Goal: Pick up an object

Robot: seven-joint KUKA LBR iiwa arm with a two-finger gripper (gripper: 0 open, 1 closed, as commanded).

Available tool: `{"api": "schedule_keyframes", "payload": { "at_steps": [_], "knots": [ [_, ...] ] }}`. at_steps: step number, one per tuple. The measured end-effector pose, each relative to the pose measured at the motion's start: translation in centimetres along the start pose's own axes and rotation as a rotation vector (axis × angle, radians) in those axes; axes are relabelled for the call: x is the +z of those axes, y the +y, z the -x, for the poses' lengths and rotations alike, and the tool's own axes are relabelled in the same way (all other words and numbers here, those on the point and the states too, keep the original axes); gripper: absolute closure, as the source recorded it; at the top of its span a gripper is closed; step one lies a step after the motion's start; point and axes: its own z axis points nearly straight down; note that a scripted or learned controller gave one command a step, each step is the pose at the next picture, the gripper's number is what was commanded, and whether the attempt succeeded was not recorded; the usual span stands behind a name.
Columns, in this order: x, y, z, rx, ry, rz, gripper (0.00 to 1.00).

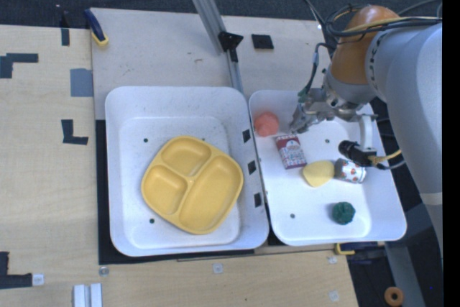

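Observation:
My gripper hangs low over the back of the right bin. It is just above the far end of a small red box that lies flat on the bin floor. A pink-red ball rests to the gripper's left, close to the bin's left wall. In front of the box sits a yellow lemon-shaped object, with a small white and red object touching its right side. A dark green object lies nearer the front edge.
The left bin holds a yellow divided plate. A slanted metal post rises behind the bins. The arm's grey body and orange band fill the space right of the right bin.

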Motion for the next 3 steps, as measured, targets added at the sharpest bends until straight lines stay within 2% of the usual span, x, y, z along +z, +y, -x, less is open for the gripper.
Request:
{"api": "schedule_keyframes", "payload": {
  "at_steps": [1,2,3],
  "knots": [
    [-4.5,-0.2,-0.5,0.000,0.008,-0.001,1.00],
    [-10.3,0.9,-0.6,0.000,0.007,0.001,1.00],
    [-16.7,0.8,-0.8,0.000,0.007,0.001,1.00]
  ]
}}
